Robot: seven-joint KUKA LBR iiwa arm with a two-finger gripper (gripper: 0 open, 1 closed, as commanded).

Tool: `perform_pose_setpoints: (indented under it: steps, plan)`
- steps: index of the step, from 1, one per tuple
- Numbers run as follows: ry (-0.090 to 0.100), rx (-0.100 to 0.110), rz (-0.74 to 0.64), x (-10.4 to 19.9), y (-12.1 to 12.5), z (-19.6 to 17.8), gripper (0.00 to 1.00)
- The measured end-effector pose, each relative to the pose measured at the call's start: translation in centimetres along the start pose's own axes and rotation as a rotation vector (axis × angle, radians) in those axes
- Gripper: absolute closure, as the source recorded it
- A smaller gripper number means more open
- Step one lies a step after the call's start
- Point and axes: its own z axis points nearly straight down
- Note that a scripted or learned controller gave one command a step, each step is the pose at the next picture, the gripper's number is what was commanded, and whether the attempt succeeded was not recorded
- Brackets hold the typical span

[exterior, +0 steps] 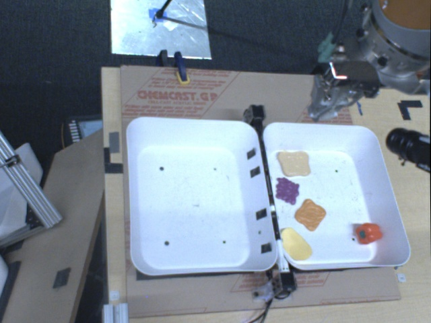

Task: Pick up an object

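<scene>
- The left bin [192, 197] lies at centre left, beside the right bin [377, 173].
- In the right bin's left half lie a beige piece [294, 163], a purple cluster [287, 190], an orange piece [310, 214] and a yellow piece [296, 244]; a red-orange object [368, 233] sits near its lower right corner.
- Both bins rest on brown cardboard [195, 93].
- The gripper [330, 106] hangs at upper right, above the bin's far rim, touching nothing; whether its jaws are apart cannot be told.
</scene>
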Motion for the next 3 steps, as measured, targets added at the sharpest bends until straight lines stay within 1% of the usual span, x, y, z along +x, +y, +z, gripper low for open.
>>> perform_pose_setpoints:
  steps: [1,2,3]
  plan:
    - [-0.003,0.011,0.001,7.3,0.0,7.1,1.0]
    - [0.001,0.0,0.005,8.6,0.1,0.0,1.0]
    - [0.0,0.007,0.002,14.2,0.1,0.4,1.0]
